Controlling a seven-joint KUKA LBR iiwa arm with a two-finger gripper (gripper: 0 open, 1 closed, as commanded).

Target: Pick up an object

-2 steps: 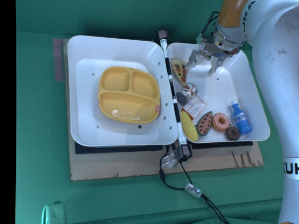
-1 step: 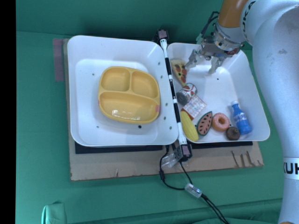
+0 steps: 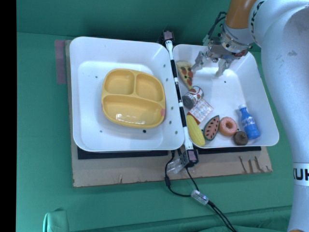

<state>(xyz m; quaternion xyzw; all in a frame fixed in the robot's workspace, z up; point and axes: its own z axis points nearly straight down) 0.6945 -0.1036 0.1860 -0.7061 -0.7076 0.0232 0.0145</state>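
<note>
1. The surface (image 3: 43, 129) is green and carries a brown board with two white bins side by side.
2. The arm (image 3: 285, 57), grey with an orange band, comes in from the right and ends over the far part of the right bin (image 3: 260, 81).
3. The left bin (image 3: 87, 57), well to the left of the jaws, holds a yellow divided plate (image 3: 133, 98).
4. The jaws (image 3: 210, 66) stand apart with nothing between them, above bare white bin floor.
5. The blue and white bottle (image 3: 248, 122) lies well below and right of the jaws, its long axis tilted, cap end pointing up and left.
6. The corn cob (image 3: 194, 129), yellow, lies below the jaws by the divider, its long axis running roughly up and down the view.
7. The pizza slice (image 3: 185, 73) lies just left of the jaws, near the divider, tip pointing down.
8. A small can (image 3: 192, 97) lies on its side below and left of the jaws, next to a flat red and white packet (image 3: 201, 111).
9. A watermelon slice (image 3: 211, 127), an orange doughnut (image 3: 228, 126) and a brown doughnut (image 3: 240, 138) sit in a row near the bin's near edge, all well apart from the jaws.
</note>
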